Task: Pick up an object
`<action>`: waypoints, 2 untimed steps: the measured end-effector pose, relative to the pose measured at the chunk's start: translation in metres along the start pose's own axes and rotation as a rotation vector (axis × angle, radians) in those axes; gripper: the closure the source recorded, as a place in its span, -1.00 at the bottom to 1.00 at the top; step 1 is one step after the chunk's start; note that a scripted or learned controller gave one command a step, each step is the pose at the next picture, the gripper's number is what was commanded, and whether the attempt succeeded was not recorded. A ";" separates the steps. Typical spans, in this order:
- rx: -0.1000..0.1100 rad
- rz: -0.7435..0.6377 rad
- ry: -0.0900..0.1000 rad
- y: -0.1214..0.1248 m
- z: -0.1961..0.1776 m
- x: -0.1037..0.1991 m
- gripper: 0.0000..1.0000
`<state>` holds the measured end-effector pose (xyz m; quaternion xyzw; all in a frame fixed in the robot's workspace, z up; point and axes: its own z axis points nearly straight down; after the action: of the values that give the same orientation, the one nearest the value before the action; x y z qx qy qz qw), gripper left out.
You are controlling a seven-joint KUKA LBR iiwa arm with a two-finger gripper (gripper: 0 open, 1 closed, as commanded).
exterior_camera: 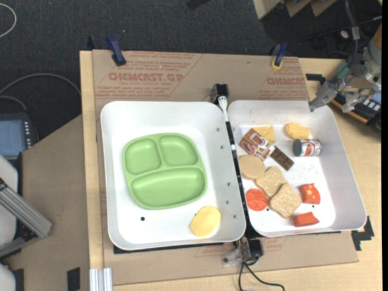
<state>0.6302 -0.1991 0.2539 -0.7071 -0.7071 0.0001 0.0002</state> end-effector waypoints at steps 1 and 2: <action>0.012 -0.002 0.016 0.020 0.169 -0.018 -1.00; -0.002 -0.005 0.009 0.020 0.167 -0.018 -1.00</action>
<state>0.6500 -0.2171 0.0868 -0.7053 -0.7089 -0.0037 0.0026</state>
